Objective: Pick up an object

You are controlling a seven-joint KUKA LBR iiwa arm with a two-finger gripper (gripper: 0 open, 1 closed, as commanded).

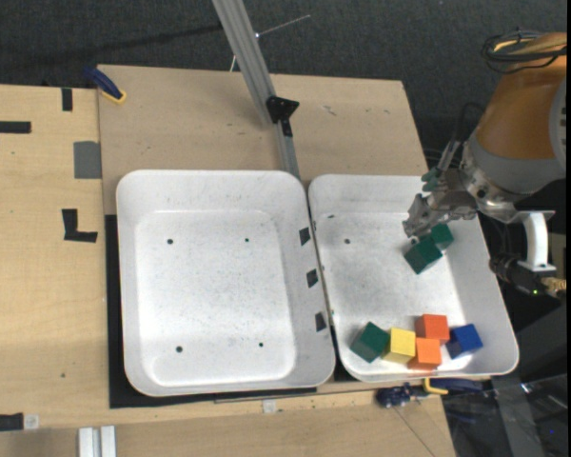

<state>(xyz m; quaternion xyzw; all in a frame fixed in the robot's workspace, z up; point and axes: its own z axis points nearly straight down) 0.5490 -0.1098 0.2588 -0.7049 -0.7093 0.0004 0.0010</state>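
Observation:
My gripper (423,225) hangs over the far right part of the right bin (362,208). A dark green block (423,253) sits tilted right under its tip and meets it in the view. I cannot tell whether the block is held or resting on the bin floor. Along the bin's near edge lies a cluster of blocks: a green one (368,341), a yellow one (402,342), two orange ones (432,327) and a blue one (465,338).
The left bin (209,284) stands beside the right one, with a raised divider edge between them. A metal pole (252,55) slants across the bench behind the bins. The arm's grey and orange body (519,122) rises at the right.

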